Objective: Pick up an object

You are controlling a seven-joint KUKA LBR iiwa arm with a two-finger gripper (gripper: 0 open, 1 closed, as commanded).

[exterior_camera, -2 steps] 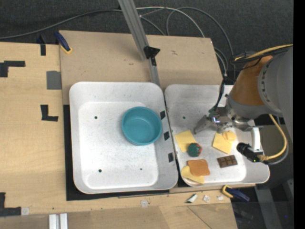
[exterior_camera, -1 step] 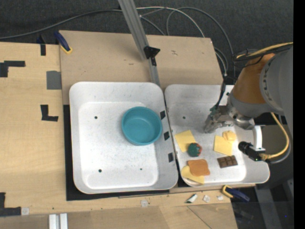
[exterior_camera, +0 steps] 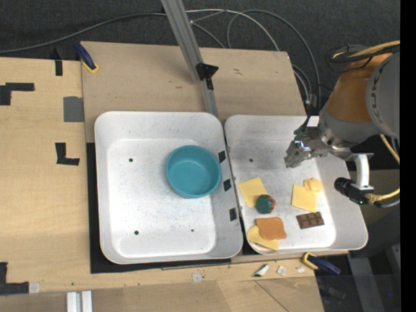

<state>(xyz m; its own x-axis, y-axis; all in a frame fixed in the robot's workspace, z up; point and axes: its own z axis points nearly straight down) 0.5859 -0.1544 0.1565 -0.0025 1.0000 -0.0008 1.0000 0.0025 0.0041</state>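
Nearest, at front edge of right bin (exterior_camera: 344,239): orange slab (exterior_camera: 270,227) lying over a pale yellow piece (exterior_camera: 259,240), touching; judged light, flat, hard to get fingers under, best taken across its short edges

Just right of it: dark brown block (exterior_camera: 310,220), small, flat, likely stiff and light; low profile, pinch across narrow width

Behind those: green ball (exterior_camera: 264,204) with reddish patch, touching yellow square (exterior_camera: 252,190); round, probably smooth, judged apt to roll out of a pinch, needs centred grip across widest part

Yellow wedge (exterior_camera: 306,195) toward bin's right side; chunkiest piece, judged easiest candidate, grip across flat sides

Count, right bin: six small pieces. Left bin (exterior_camera: 117,194): one blue bowl (exterior_camera: 192,171), thin rim, light, graspable at rim

Farthest: end effector (exterior_camera: 296,155) hovering above bare floor of right bin, behind the pieces, nothing between fingers; spread or pressed together — cannot tell
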